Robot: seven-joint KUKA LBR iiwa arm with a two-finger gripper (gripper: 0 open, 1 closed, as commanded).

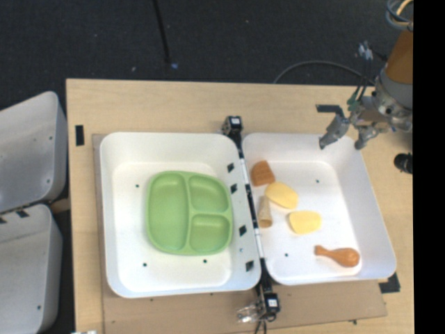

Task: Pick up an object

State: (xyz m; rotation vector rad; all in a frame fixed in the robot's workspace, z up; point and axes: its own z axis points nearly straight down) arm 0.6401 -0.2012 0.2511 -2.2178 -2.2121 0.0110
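Note:
My gripper point(345, 137) hangs over the back right corner of the right bin point(348, 165), its two fingers spread open with nothing between them. In that bin lie a brown bread-like piece point(261, 173), a pale yellow piece point(281, 195), a second yellow piece point(304, 222), a tan cylinder point(265, 212) by the left wall, and a brown drumstick point(338, 255) near the front. All of them sit well to the left of and in front of the gripper.
The left bin point(125, 179) holds a green divided plate point(189, 212). A black divider with clips point(245, 200) runs between the bins. A black cable point(313, 67) arcs over the bench behind the right bin. White chairs point(28, 158) stand at the left.

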